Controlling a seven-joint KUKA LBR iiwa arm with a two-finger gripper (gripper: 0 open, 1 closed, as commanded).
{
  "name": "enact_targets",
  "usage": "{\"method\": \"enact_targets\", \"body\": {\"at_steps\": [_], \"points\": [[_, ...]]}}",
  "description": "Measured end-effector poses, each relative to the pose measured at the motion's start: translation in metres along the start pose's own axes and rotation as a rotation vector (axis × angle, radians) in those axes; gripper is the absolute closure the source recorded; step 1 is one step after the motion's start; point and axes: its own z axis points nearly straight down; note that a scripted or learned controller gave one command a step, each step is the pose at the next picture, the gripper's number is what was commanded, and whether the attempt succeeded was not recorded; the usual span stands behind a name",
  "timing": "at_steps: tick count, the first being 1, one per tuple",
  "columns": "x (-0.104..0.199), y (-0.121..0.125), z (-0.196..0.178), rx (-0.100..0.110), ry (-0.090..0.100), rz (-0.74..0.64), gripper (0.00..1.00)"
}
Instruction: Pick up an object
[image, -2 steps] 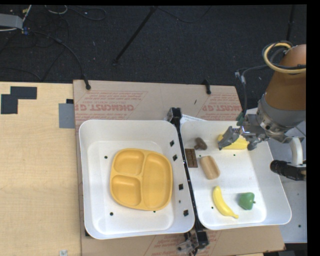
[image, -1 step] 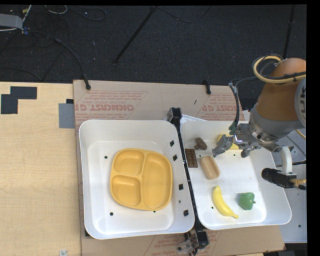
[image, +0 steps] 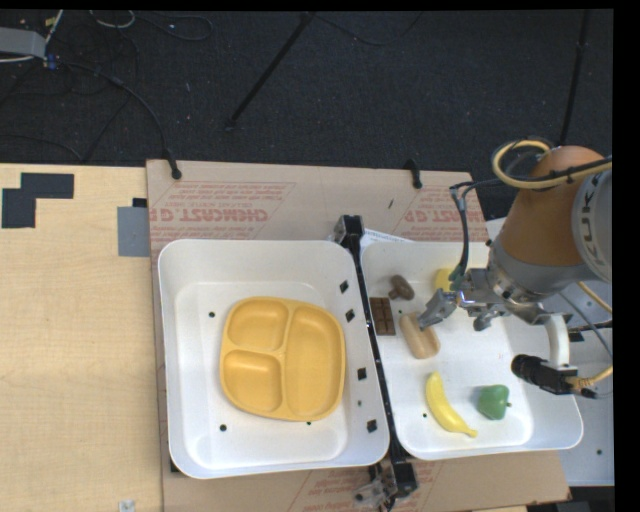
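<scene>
Objects for picking lie in the right bin (image: 560, 425): a tan wooden block (image: 420, 337), a yellow banana (image: 446, 404), a green pepper (image: 492, 401), a small brown piece (image: 401, 288) near the far wall, a dark brown bar (image: 381, 315) against the divider, and a bit of something yellow (image: 442, 279) partly hidden by the arm's cable. Red print reading "CHEMCAST GP" shows upside down on the cardboard sheet (image: 240, 205) under the bins; a second run of the same print, further right, is partly covered. On the arm (image: 545, 225), grey letters "KUK" can be made out at the edge of the view.

The tool (image: 458, 307) hangs over the right bin, just beside the far end of the wooden block. Its grey fingers (image: 436, 309) point toward the divider, one of them close to the block; whether it touches cannot be told. How far the fingers are apart cannot be told from this angle, and nothing shows between them.

The left bin (image: 190, 300) carries a yellow divided plate (image: 283, 357) with three compartments. Both bins sit on the table (image: 70, 350).
</scene>
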Motion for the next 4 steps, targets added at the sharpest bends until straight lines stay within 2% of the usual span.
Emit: {"method": "enact_targets", "body": {"at_steps": [1, 2, 3, 4], "points": [[0.007, -0.006, 0.058, 0.000, 0.001, 0.000, 0.00], [0.006, -0.006, 0.047, 0.001, 0.001, 0.004, 1.00], [0.012, -0.010, -0.002, -0.005, 0.000, -0.001, 1.00], [0.011, -0.010, -0.034, -0.005, -0.001, -0.001, 1.00]]}}
